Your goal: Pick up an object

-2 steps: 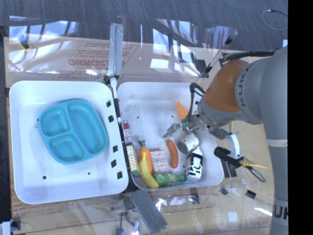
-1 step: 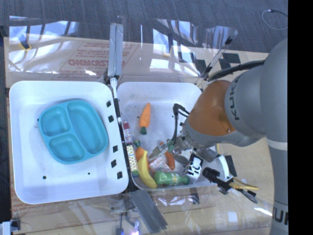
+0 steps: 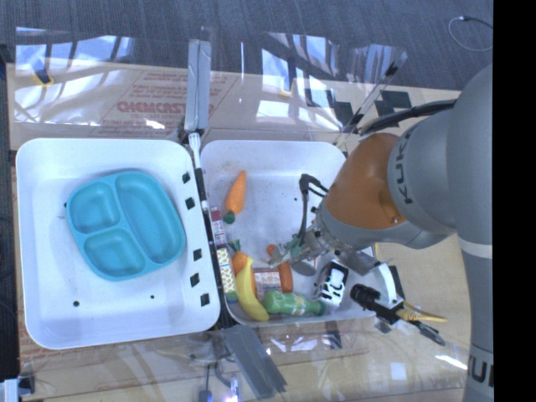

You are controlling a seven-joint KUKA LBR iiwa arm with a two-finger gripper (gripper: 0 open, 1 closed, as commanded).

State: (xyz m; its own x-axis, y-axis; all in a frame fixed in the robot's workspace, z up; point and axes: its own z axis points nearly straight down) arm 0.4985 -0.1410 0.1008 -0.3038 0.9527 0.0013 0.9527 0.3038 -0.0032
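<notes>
**Mia:** Are the jaws apart or together?

**Ben:** I cannot tell. The grey arm's gripper [image 3: 306, 248] is down low in the right shallow white plastic bin [image 3: 268, 151], and the arm's big orange band hides that part from the camera up above.

**Mia:** Is it holding a toy?

**Ben:** I can't see one in it. So I think the pick is not done yet. It looks like it is just reaching down. It has to grab and lift next.

**Mia:** What could it pick?

**Ben:** The toys are piled at the near end of that bin. There is a curved, smooth yellow plastic banana [image 3: 249, 288], a bumpy green plastic veggie [image 3: 295, 305] just beside it, and a short orange carrot piece [image 3: 286, 276] near the gripper. A long pointy orange carrot [image 3: 237, 193] lies apart, farther back.

**Mia:** And the other bin?

**Ben:** The left shallow white bin [image 3: 33, 162] has a shiny rounded blue plastic plate with three sections [image 3: 126, 224].
</notes>
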